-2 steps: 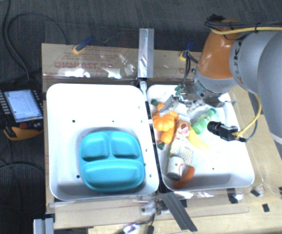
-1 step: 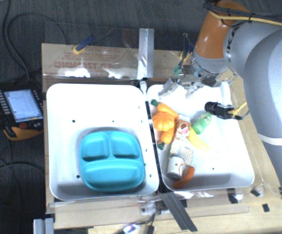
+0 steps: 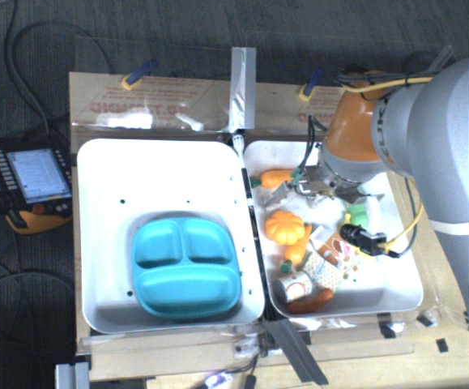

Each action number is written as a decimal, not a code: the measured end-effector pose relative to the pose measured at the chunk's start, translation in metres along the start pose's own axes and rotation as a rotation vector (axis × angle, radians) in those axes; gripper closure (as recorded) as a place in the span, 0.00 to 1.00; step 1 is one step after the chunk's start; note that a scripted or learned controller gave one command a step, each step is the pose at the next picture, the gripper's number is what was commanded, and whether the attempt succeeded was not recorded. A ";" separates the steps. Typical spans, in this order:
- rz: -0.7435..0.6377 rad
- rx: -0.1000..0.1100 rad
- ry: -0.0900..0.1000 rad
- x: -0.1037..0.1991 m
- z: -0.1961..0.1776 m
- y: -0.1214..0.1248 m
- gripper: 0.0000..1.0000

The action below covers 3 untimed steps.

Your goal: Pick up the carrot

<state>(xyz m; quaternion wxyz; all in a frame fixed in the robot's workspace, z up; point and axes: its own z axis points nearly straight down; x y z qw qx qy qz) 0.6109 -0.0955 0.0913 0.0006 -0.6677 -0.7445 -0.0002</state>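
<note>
Two bins; arm [image 3: 428, 136] over the right bin [image 3: 404, 294]. Gripper [image 3: 315, 186] near its far end, can't tell its state. Carrot [image 3: 276, 178] just left of the gripper, long axis roughly left-right, near the divider.

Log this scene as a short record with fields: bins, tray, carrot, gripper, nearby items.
left bin: white, shallow, holds a blue three-compartment plastic tray
right bin: white, shallow, cluttered with toys
carrot: orange, lying at the right bin's far left corner
gripper: low over the right bin, just right of the carrot
nearby: small orange pumpkin in front of the carrot
</note>
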 end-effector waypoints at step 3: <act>-0.359 -0.006 -0.002 -0.007 0.001 -0.071 0.00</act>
